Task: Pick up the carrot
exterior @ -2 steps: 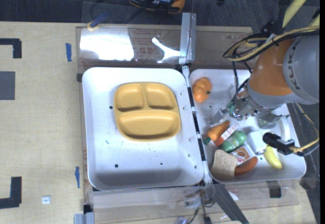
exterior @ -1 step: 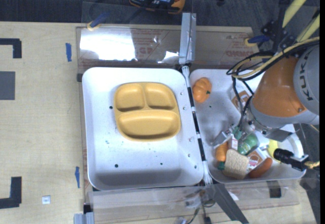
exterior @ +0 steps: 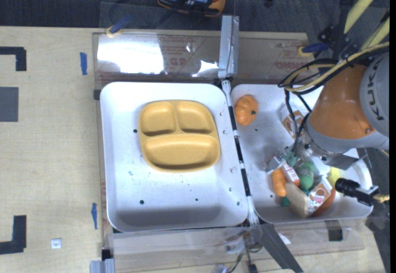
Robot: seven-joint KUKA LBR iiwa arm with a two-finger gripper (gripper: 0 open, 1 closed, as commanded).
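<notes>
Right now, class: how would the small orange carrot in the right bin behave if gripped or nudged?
The small orange carrot looks rounded and tapered, so it may roll or slip. It seems light, probably stiff plastic. Crowded against other toy food, it may shift them.

My arm point(exterior: 356, 101): grey casing, broad glossy orange band point(exterior: 340, 108) above wrist, part of black KUKA lettering point(exterior: 388, 89) on shell. Black and yellow cables point(exterior: 309, 77) loop alongside me. Grey wrist section point(exterior: 331, 145) beneath band.
</notes>
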